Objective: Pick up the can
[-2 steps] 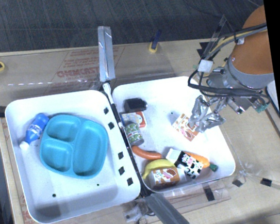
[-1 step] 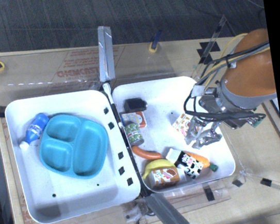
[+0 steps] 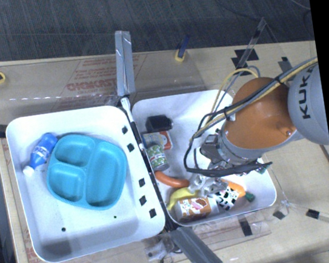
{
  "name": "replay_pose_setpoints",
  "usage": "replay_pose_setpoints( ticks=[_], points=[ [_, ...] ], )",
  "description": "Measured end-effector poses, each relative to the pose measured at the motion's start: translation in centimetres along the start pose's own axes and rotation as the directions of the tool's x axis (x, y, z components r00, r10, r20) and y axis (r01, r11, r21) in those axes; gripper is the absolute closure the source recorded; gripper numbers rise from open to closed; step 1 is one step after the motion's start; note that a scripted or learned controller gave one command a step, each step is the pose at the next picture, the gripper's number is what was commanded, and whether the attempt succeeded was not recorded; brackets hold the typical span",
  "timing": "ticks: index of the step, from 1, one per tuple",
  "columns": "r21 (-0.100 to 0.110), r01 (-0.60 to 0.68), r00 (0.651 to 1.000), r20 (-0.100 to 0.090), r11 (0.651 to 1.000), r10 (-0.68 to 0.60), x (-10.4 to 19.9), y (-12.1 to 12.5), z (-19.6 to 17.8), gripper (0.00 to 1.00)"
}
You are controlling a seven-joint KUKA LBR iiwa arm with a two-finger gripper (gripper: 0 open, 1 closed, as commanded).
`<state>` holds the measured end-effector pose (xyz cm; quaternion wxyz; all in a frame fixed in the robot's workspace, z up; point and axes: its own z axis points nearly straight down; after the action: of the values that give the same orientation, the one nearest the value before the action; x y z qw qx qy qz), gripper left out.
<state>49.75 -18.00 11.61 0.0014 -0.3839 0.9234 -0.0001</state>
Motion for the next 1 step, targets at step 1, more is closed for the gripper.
replay_pose_setpoints(
  ticks=[1],
  points=[
    [0.001, -0.148, 0.989, -0.001, 0.989, 0.148, 0.72, -2.37, -11.29, 1.00]
  ],
)
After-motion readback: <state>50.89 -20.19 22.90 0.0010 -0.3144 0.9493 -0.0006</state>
